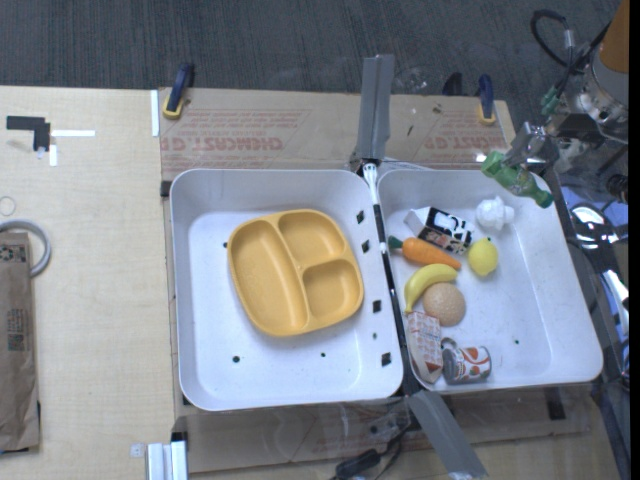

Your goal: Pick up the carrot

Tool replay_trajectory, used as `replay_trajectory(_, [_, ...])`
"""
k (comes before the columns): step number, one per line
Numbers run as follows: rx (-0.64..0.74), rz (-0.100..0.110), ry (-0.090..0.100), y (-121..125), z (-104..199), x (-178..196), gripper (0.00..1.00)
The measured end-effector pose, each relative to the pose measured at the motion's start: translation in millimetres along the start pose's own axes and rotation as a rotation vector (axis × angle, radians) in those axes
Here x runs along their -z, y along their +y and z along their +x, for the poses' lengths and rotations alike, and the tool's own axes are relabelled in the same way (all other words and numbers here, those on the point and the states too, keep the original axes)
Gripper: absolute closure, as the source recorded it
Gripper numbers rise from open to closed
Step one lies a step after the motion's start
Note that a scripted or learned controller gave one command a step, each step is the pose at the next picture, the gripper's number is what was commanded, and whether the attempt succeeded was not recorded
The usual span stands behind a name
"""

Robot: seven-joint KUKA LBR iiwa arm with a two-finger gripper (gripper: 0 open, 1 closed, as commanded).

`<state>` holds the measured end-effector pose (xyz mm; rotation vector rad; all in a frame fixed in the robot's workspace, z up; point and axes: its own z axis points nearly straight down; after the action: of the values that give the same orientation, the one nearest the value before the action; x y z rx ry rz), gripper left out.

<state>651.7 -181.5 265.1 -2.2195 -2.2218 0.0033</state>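
The carrot (431, 252) is orange with a green stub at its left end. It lies in the right bin (560, 308), near the bin's left wall and just above a banana (425, 285). My gripper (532, 146) hangs at the far right corner of that bin, well up and to the right of the carrot. A green leafy item (514, 178) sits directly under the gripper's tip, over the bin's rim. Whether it is held I cannot make out.
The right bin also holds a yellow lemon (483, 257), a white crumpled item (493, 212), a black-and-white packet (441, 230), a brown round bun (445, 305), a red-and-white packet (424, 341) and a can (466, 363). A yellow divided plate (295, 270) lies in the left bin (200, 368).
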Motion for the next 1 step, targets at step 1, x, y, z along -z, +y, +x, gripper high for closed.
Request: replay_trajectory(1, [0.062, 0.0, 0.0, -6.1, 29.9, -91.9, 0.0])
